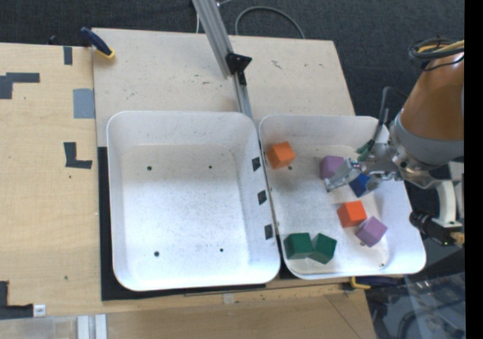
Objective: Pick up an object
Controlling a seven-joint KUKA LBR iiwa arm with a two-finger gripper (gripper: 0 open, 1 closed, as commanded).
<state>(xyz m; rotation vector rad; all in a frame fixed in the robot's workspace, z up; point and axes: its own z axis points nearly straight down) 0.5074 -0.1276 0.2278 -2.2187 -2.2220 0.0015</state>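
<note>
Bins [181,201]: white plastic, smooth, slightly glossy, speckled with dark marks.
Bench [45,179]: pale wood, matt, scuffed behind the bins.
Blocks [281,154]: matt, coloured, material unclear.
Rail [207,13] behind the bins: grey metal, satin finish.
Arm [434,103]: glossy orange band.

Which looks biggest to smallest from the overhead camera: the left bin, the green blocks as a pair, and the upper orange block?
1. Left bin, by far the largest.
2. Pair of green blocks.
3. Upper orange block, about the size of one green block.
</note>
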